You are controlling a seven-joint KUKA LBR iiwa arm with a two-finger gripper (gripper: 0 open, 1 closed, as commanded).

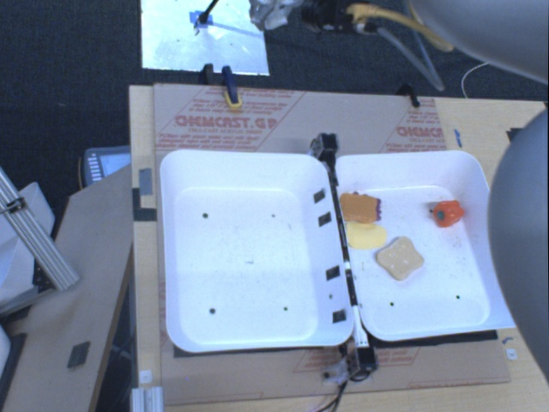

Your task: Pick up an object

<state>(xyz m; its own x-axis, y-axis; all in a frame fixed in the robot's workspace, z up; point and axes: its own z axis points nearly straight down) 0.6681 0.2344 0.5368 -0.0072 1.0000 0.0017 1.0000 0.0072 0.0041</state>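
Gripper (276,0): at twelve o'clock, high above the bench and beyond its far edge, well apart from both bins; whether it is released or clenched I cannot tell, and nothing is seen in it.
Arm (480,11): a grey bulk at one to three o'clock, likely drawn up so the camera gets a clear look at the bins.
Right bin (467,168): holds every candidate for the pick.
Orange-brown piece (360,207): at the bin's ten o'clock, hard against the dividing wall, so a grasp there looks cramped.
Yellow flat piece (367,237): just below it, touching or nearly so.
Tan toast-shaped piece (400,257): near the bin's centre, just beside the yellow one.
Red-orange piece (445,214): at two o'clock in the bin, apart from the rest; probably the easiest target.
Left bin (171,230): white, at nine o'clock.
Progress: the pick has not yet begun.
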